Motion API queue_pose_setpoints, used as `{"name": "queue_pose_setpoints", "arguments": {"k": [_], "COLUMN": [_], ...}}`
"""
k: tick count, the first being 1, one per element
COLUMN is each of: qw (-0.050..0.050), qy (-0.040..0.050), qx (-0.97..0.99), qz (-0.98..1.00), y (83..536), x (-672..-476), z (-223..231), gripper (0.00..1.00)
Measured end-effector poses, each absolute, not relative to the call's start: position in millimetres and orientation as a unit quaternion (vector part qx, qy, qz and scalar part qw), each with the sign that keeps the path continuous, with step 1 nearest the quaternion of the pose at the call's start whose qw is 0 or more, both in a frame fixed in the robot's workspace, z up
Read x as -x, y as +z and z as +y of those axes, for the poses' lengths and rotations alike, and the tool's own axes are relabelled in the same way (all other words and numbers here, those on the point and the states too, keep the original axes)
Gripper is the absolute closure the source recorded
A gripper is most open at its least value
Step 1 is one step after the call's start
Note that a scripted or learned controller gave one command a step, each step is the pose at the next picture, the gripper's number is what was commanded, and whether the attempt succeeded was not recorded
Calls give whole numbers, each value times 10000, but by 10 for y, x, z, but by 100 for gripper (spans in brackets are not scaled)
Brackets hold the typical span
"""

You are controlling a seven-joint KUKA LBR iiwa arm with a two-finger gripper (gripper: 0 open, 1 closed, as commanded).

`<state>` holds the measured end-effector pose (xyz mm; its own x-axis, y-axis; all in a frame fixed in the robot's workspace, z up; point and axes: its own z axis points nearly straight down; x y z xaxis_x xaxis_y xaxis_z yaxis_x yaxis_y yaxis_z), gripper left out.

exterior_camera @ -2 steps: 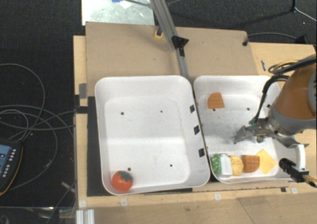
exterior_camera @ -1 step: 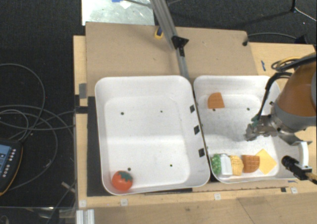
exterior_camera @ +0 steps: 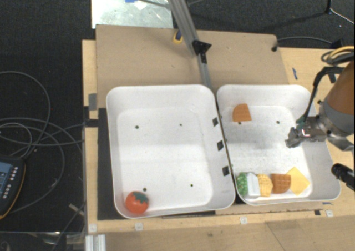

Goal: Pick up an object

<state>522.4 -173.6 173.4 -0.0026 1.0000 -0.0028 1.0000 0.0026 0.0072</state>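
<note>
Gripper (exterior_camera: 292,139) hangs over the right bin (exterior_camera: 266,98) w/ nothing in it. Closest pick imo is the yellow wedge (exterior_camera: 298,180) by the front wall — prob light, stiff plastic, so pinch its flat sides.

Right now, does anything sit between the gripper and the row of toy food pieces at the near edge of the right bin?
Nothing visible does. The gripper hangs above bare white floor of the right bin; the row, from green-and-white piece to yellow wedge, lies nearer the camera across open floor.
</note>
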Motion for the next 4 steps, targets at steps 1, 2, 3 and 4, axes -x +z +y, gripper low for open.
{"name": "queue_pose_setpoints", "arguments": {"k": [1, 2, 3, 4], "qw": [41, 38, 1, -3], "qy": [22, 19, 10, 11], "qx": [-7049, -7049, -7037, -7034], "qz": [7093, 7093, 7105, 7108], "y": [2359, 2901, 2765, 2627], "x": [-5279, -5297, -5454, -5500], "z": [-1685, -1690, -1239, -747], "gripper": [100, 100, 100, 100]}}
